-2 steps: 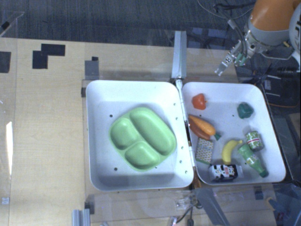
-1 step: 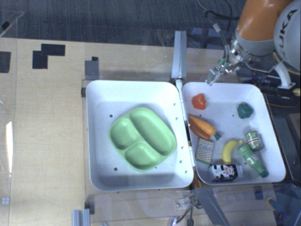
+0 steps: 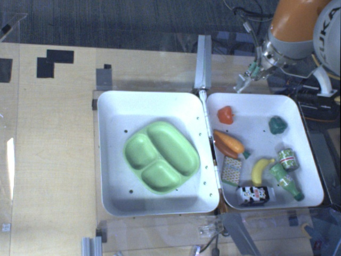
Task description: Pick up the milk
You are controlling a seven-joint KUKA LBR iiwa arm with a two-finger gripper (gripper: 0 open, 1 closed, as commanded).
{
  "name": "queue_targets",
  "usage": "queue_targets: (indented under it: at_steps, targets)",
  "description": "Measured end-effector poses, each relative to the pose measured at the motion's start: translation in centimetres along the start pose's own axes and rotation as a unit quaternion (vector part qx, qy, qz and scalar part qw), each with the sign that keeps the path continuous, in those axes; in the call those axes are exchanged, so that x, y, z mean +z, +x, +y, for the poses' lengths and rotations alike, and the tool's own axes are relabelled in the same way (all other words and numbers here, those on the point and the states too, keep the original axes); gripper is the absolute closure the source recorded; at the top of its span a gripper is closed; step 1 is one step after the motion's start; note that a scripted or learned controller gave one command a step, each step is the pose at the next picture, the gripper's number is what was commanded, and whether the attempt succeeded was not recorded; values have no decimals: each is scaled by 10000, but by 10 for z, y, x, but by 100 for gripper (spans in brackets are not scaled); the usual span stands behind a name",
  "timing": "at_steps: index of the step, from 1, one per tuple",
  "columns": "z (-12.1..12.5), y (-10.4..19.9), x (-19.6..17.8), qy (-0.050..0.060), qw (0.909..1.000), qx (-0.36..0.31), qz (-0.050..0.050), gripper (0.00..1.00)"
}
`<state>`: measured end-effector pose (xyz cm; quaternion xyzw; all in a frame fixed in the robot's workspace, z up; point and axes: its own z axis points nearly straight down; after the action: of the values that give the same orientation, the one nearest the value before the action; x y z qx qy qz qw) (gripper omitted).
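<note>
The arm (image 3: 301, 20) reaches in from two o'clock, its orange band high at the frame's top right. The gripper (image 3: 249, 78) hangs above the bench just beyond the right bin's (image 3: 306, 137) far rim, at roughly one o'clock from centre; its fingers are small and blurred, so whether they are spread or closed cannot be told. The milk (image 3: 253, 195), a black-and-white carton, lies in the right bin at five o'clock, near the front wall. The left bin (image 3: 109, 143) holds a green divided plate (image 3: 161, 156). The bench is pale wood.
</note>
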<state>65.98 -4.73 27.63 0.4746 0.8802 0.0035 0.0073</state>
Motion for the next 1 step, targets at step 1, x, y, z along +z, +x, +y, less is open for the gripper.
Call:
queue_targets:
  at_steps: [1]
  targets:
    - [2, 0, -13, -36, 10000, -26, -28, 100]
